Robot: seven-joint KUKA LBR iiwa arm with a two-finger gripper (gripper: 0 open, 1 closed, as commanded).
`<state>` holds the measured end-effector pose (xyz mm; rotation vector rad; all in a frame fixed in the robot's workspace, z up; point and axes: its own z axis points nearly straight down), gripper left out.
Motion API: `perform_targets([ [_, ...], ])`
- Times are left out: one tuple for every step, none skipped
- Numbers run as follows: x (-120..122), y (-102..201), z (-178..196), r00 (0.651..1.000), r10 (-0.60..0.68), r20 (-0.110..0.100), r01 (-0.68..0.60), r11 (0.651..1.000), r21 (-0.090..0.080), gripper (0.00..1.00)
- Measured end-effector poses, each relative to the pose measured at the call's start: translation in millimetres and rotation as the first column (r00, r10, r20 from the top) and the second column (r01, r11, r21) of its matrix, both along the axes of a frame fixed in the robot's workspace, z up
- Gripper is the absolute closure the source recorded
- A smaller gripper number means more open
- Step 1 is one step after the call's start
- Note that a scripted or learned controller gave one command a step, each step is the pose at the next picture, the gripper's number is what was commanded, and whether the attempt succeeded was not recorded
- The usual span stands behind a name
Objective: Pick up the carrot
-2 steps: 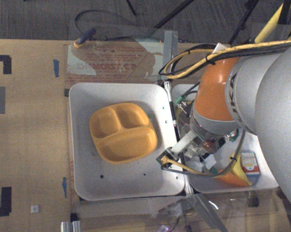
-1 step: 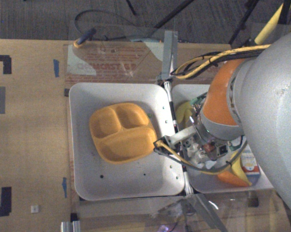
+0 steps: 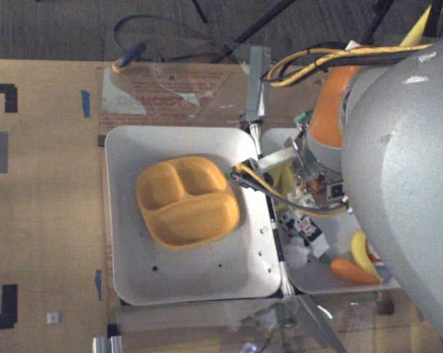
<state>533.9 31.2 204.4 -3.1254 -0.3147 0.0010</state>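
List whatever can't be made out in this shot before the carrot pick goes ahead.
- Gripper: camera view; a jumble of cables and wrist parts covers it, so its state is unreadable.
- Right bin: the grey arm hides most of it.
- Banana: its upper end runs under the arm.
- Carrot: in view, but its right tip meets the arm's edge.
- Small items beside the gripper: too cluttered to identify.

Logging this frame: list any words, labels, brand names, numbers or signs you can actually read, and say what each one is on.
Nothing can be read for certain.
Clear plastic sheet taped to the brown bench behind the left white bin: several lines of red print, too blurred to read.
Small black-and-white item in the right bin, near the orange carrot: dark markings, too small to tell.
Yellow divided plastic plate: no text.
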Motion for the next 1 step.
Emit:
perform_targets([
  [-38.6,-18.1,-21.0,0.936,0.353,-0.005,-0.353,0.936,0.004,1.00],
])
